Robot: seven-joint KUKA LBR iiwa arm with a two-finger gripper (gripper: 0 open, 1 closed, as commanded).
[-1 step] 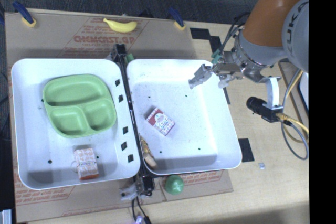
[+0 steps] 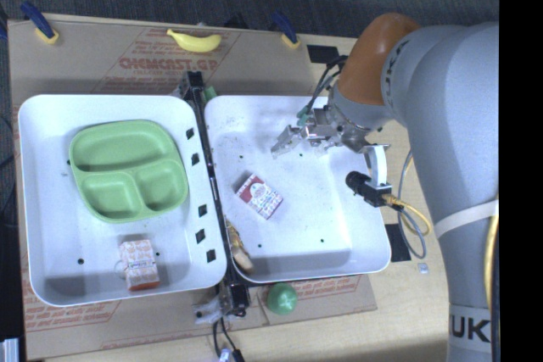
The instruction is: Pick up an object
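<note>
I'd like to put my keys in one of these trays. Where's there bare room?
The right bin has the most: bare floor all around the small red-and-white box, below the gripper. The left bin is crowded by the green divided plate and a small carton.

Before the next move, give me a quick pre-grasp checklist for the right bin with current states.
1. Target in view: ok. The red and white packet lies flat on the right bin floor, nothing on top of it.
2. Gripper over the target: not ok. It sits above and to the right of the packet in the image, apart from it.
3. Jaws holding anything: ok, nothing shows between them.
4. Jaws open wide enough for the packet: cannot tell.
5. Room around the packet: ok. It lies away from the bin walls; the small tan object is in the near-left corner, apart from it.
6. Cable near the wrist: cannot tell if it will snag.
</note>
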